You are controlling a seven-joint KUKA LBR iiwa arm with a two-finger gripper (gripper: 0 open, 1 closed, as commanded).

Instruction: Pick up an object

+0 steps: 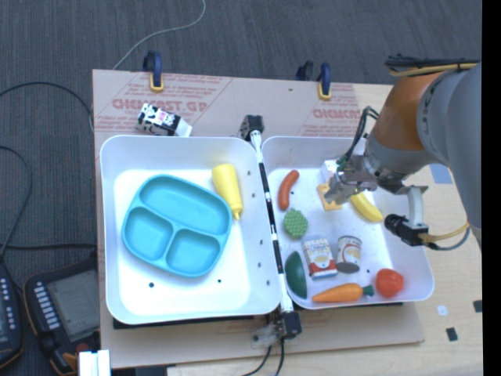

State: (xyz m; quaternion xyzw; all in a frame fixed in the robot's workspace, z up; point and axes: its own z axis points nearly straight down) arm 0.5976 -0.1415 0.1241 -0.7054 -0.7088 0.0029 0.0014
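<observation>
My gripper (340,185) hangs low over the back of the right bin (419,269), reaching in from the right. Directly under it lies a small yellow-orange block (329,200), partly covered by the gripper. A yellow banana (365,207) lies just to its right. A red sausage (287,188) and a green bumpy ball (295,223) lie to the gripper's left. Nearer the front stand a small carton (317,256) and a can (349,251). A carrot (340,293), a red tomato (388,282) and a dark green piece (294,273) lie along the front wall.
The left bin (113,288) holds a blue divided plate (176,224) and a yellow bottle (228,188). A ridge (268,210) separates the two bins. Blue clamps (153,65) hold the board at the back. A cable loops off the arm at the right (446,237).
</observation>
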